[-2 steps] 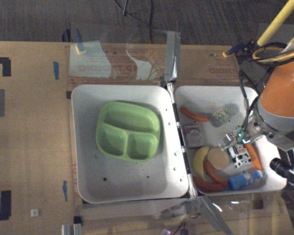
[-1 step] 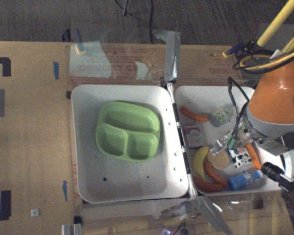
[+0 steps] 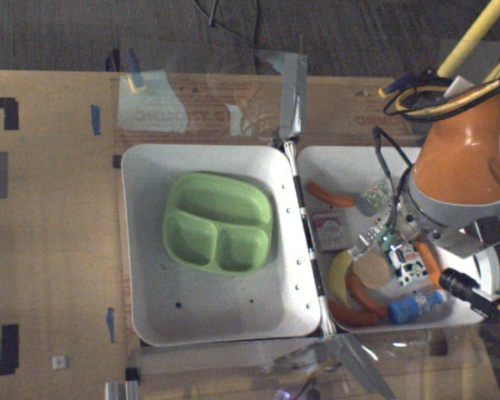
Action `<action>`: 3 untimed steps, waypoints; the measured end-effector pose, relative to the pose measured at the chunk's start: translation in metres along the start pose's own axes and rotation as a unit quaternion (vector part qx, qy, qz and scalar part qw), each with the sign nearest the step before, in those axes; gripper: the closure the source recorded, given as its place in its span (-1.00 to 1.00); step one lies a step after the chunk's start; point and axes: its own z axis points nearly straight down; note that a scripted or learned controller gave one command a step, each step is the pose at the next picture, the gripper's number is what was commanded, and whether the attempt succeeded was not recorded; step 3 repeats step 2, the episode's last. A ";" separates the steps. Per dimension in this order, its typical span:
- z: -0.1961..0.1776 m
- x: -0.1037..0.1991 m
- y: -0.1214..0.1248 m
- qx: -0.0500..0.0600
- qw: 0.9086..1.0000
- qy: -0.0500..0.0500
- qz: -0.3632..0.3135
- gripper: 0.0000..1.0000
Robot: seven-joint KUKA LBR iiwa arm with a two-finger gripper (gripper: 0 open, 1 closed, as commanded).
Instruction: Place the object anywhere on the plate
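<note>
Two white bins sit side by side on the bench. Left bin [image 3: 142, 307] holds a green three-compartment plate [image 3: 218, 222], lying flat with nothing on it. Right bin [image 3: 312, 161] holds toy items: hot dog [image 3: 331, 195], banana [image 3: 340, 277], tan round disc [image 3: 371, 270], blue bottle [image 3: 415, 306]. Gripper [image 3: 392, 238] hangs over the right bin's clutter beneath the orange band; grip state cannot be told.

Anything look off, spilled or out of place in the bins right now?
Nothing spilled or damaged. The green plate sits slightly askew in the left bin. The toy food lies jumbled in the right bin, where the gripper is.
</note>
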 end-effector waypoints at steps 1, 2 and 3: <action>-0.043 0.012 0.062 0.000 1.000 0.000 -0.014 1.00; -0.052 0.054 0.057 0.001 0.992 0.001 -0.123 1.00; -0.052 0.054 0.057 0.001 0.992 0.001 -0.123 1.00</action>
